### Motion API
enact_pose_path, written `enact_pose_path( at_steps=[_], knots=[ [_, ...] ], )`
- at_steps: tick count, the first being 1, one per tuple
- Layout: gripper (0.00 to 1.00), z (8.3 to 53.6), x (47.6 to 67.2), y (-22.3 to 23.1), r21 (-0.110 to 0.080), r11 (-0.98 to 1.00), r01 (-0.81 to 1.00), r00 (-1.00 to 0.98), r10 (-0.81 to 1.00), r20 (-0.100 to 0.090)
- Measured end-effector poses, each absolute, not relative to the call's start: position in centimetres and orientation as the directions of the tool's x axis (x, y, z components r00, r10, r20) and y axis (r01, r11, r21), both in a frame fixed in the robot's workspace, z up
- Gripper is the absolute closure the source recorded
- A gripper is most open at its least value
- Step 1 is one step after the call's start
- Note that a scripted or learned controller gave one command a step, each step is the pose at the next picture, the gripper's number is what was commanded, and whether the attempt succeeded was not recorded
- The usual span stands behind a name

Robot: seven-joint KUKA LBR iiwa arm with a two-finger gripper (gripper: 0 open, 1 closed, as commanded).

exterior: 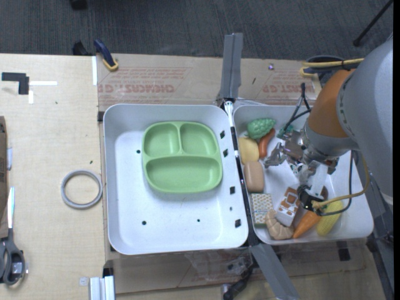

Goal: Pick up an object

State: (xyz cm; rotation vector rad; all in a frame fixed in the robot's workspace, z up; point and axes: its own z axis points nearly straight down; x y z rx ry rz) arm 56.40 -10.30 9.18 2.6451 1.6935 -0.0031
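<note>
Your two-finger gripper (pixel 299 167) hangs low in the right white bin (pixel 357 225), its opening hidden from you. It sits amid crowded toy food, just above the small orange-and-white carton (pixel 288 204) beside the orange plastic carrot (pixel 304 224), the likely targets.

I have one fixed camera above the bench (pixel 50 142), looking down at a slant. It stands far enough to take in both white bins: the left bin (pixel 119 186) sits mid-frame, the right bin (pixel 356 227) toward the right edge. Dark floor (pixel 187 11) runs along the top.
</note>
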Motion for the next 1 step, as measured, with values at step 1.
enact_pose_path(
  at_steps=[1],
  knots=[
    [0.00, 9.12, 63.46, -10.18, -0.014, -0.456, 0.890, 0.456, 0.890, -0.008]
  ],
)
